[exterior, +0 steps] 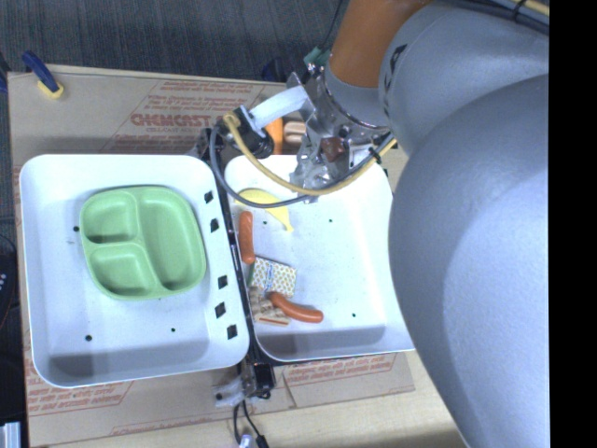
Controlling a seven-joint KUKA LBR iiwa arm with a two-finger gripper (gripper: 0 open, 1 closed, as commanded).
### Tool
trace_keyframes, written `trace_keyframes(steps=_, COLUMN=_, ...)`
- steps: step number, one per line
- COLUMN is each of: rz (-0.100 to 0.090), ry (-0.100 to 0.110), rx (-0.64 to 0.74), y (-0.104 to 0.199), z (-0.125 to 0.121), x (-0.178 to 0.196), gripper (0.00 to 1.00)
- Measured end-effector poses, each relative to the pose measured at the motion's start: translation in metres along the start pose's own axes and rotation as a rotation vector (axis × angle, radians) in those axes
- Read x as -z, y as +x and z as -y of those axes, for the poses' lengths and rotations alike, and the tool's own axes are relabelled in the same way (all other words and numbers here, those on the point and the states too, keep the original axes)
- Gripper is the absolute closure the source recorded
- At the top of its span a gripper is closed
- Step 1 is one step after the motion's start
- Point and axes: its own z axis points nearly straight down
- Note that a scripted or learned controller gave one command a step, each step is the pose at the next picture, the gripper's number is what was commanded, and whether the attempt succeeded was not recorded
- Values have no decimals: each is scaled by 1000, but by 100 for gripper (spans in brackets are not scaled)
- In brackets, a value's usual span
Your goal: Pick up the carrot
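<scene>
The carrot (246, 236) is a slim orange piece lying lengthwise along the left wall of the right bin (364, 278). My gripper (313, 168) hangs over the back of that bin, behind and to the right of the carrot and apart from it. Cables and the wrist body hide its tips. A yellow banana-shaped piece (263, 200) lies just below the gripper, between it and the carrot.
A patterned square packet (274, 275) and an orange-red sausage-shaped piece (298, 312) lie near the front of the right bin. The left bin (47, 278) holds a green divided plate (143, 241). The big grey arm covers the bench's right side.
</scene>
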Motion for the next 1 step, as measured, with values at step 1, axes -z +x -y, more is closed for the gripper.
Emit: trace_keyframes(steps=1, rz=3, ry=0, rx=54, y=-31, z=21, x=-45, gripper=100)
